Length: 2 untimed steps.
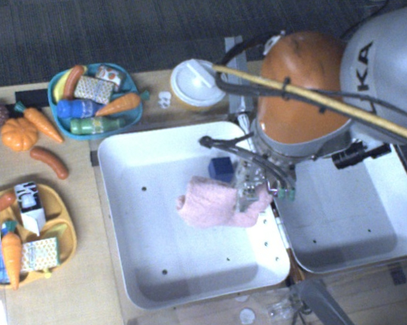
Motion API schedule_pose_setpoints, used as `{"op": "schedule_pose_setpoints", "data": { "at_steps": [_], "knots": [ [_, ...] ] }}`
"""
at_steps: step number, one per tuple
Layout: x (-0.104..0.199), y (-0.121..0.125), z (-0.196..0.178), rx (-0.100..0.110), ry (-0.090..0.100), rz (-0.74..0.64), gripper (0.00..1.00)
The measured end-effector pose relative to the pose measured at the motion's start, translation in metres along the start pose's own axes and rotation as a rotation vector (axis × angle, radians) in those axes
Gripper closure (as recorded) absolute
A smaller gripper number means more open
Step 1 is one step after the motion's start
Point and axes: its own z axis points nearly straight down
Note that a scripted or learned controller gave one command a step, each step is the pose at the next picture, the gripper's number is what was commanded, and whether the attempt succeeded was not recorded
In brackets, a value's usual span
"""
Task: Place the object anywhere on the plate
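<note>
Two shallow white bins side by side: left bin and right bin.

Left bin holds two things. One crumpled pink cloth, roughly mid-bin toward the right wall; its long axis runs left to right with a slight downward tilt, the bulkier bunched end at left and the thinner end reaching toward the divider between the bins. One small dark blue block just above the cloth, near or touching its upper edge; can't tell which.

One grey arm with an orange band reaches in from the right, wrist over the divider. The gripper sits low over the right end of the pink cloth, just right of the blue block. Fingers are lost in the wrist hardware and cabling, so can't tell whether the claw is spread, pressed together or pinching cloth. Can't tell if it touches the cloth.

No plate is clearly identifiable in either bin.

Outside the bins, on the wooden bench:
- one blue bowl of toy food at top, holding carrot, bottle and cartons
- one yellow tray of toy food at left, with cartons and carrot
- loose: one orange toy pumpkin, one carrot, one red sausage
- one white round lid-like dish above the left bin's top right corner
</note>
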Motion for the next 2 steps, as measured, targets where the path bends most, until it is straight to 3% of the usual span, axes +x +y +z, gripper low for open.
{"op": "schedule_pose_setpoints", "data": {
  "at_steps": [1, 2],
  "knots": [
    [0.0367, 0.0347, 0.0016, 0.000, 0.001, -0.183, 1.00],
    [0.0365, 0.0347, 0.0011, 0.000, 0.000, -0.183, 0.00]
  ]
}}
